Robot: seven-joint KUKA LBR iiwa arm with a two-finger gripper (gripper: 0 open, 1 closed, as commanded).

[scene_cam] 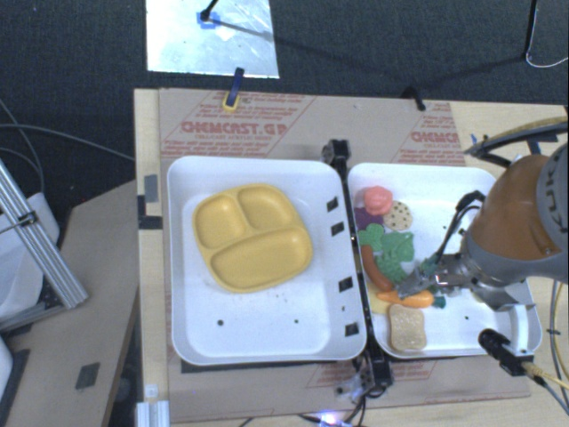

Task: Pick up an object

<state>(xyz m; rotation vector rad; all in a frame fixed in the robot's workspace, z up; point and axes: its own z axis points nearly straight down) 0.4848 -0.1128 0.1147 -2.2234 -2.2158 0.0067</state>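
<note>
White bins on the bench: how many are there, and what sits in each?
2. The left shallow white plastic bin holds a yellow three-compartment plastic plate. The right shallow white plastic bin holds a cluster of toy foods by its left wall, with the claw over them.

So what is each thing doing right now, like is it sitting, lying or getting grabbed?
Yellow plate: flat in left bin, nothing on it.
Toy food pile: heaped in right bin.
Bread slice: lying flat, apart from the pile.
Gripper: low over the pile.
Carrot: lying just under the gripper.
</note>
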